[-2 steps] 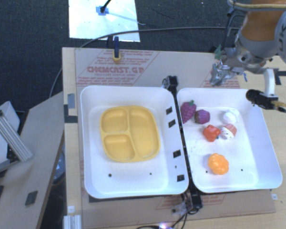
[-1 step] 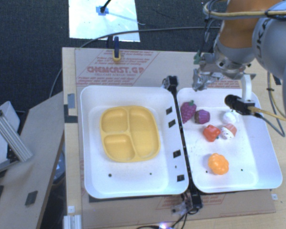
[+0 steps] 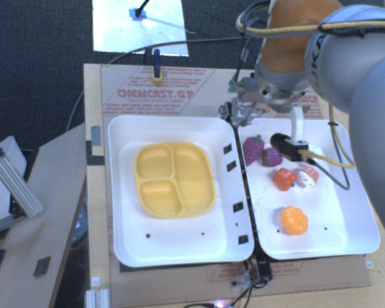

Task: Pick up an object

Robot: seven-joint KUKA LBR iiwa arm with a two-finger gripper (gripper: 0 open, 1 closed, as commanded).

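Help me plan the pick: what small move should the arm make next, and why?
Probably lower toward the purple grape bunch. The tool hangs at the right bin's far-left corner, just above the grapes, with nothing visibly gripped; the orange pepper lies farther off.

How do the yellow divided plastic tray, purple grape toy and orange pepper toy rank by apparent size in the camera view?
1. Yellow divided plastic tray, by far the largest.
2. Orange pepper toy and purple grape toy: too alike to rank.
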